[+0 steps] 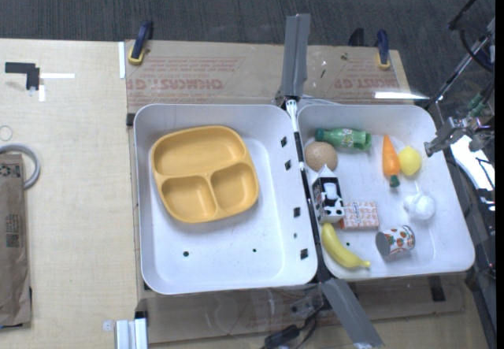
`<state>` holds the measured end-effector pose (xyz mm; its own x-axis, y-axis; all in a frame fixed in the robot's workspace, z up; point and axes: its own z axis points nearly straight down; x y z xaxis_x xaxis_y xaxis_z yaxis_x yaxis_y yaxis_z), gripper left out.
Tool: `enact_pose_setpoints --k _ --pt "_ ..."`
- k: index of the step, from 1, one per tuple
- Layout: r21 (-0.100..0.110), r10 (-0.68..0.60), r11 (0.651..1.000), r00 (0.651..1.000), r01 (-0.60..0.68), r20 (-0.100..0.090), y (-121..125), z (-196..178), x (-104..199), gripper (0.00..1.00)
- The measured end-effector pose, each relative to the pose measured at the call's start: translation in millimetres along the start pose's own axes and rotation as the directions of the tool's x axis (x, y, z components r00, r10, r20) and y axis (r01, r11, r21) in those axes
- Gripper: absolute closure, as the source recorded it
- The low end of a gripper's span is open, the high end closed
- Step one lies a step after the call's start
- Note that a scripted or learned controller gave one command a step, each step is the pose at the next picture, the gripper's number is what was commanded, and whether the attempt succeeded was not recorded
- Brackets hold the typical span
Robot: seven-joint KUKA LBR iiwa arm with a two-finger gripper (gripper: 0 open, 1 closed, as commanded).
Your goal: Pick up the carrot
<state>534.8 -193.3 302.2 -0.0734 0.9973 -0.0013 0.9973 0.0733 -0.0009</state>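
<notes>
- small orange carrot [390,157] with a green stub at its lower end lay roughly upright in the right shallow white bin [441,261], upper right area, nothing gripping it
- round yellow lemon [409,161] sat just beside the carrot on its right, touching or nearly touching
- green plastic bottle [344,139] lay on its side left of the carrot, near the bin's back wall
- tan rounded potato-like item [320,155] sat below the bottle, close to the bins' shared divider
- black-and-white cow-patterned small carton [328,199] was below that, beside a pink-red patterned small box [361,216]
- yellow banana [341,247] lay along the lower left of the right bin
- small tin can with red-and-white label [395,241] lay tipped over right of the banana
- white lumpy item [419,206] sat between the lemon and the can, what it was unclear
- left shallow white bin [220,269] held a yellow three-compartment plastic plate [205,173]
- grey metal gripper [435,146] sat over the right bin's right rim, right of the lemon, apart from the carrot; too small and cluttered to tell its opening or any grasp
- brown cardboard sheet [205,76] lay behind the bins, clipped with blue-and-yellow clamps [142,42]
- brown paper bag [13,237] lay at the bench's left edge
</notes>
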Motion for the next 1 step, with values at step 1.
enact_pose_setpoints --k 1 --pt "0.000 -0.137 0.991 0.991 0.137 -0.001 53.2 98.9 9.6 0.00"
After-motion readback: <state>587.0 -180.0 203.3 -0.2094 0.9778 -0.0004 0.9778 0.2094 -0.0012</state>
